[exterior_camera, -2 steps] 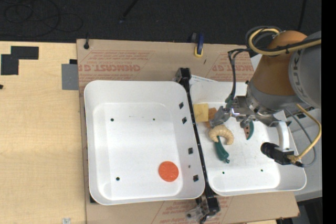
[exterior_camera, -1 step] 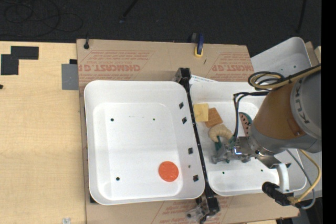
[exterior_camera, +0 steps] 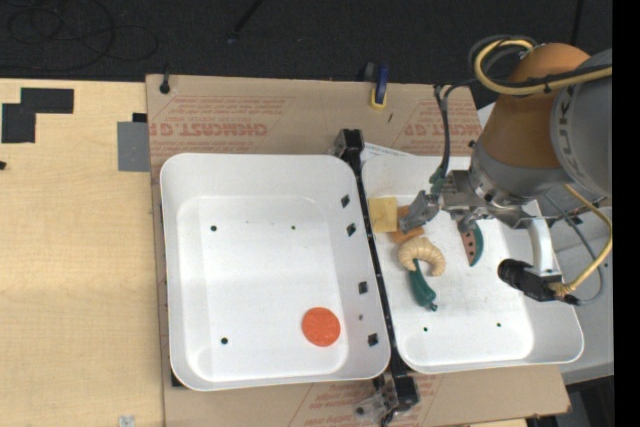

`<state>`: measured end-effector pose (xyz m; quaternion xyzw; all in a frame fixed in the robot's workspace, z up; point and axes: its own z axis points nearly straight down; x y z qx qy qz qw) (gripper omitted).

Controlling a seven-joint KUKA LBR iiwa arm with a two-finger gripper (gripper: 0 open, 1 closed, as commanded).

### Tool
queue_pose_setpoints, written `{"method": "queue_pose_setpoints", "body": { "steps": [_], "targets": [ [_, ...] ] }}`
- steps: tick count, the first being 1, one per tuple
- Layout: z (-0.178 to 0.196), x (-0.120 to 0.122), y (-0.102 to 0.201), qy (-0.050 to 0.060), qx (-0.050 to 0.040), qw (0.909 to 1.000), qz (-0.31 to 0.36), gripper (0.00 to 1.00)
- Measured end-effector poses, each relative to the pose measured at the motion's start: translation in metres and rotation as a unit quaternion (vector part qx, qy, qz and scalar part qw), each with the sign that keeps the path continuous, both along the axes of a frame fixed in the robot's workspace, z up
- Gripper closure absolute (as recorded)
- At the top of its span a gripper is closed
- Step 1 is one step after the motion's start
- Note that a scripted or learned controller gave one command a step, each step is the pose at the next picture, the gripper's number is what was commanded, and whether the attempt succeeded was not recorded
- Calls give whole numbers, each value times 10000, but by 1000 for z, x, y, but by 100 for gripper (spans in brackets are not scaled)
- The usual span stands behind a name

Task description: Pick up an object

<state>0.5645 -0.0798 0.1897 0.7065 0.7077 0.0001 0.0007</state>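
Two white bins sit side by side on the bench. Nearest the camera, an orange disc [exterior_camera: 321, 326] lies in the left bin [exterior_camera: 200, 315]. In the right bin [exterior_camera: 500, 345], a teal piece [exterior_camera: 422, 288] touches a cream curved object [exterior_camera: 424, 255], with a yellow block [exterior_camera: 384, 212] beyond. Farther back the gripper [exterior_camera: 432, 205] hovers, its jaws' state impossible to tell.

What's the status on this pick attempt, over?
Gripper low in right bin, beside yellow block. Nothing visibly gripped. Cream ring, teal piece crowd close.
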Motion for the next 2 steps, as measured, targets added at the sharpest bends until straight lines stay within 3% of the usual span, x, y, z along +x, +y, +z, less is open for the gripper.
{"method": "queue_pose_setpoints", "body": {
  "steps": [1,2],
  "targets": [
    [-103,-4,-6,10,7,10000,-8,0],
    [-93,-5,-8,39,10,10000,-14,100]
  ]
}}
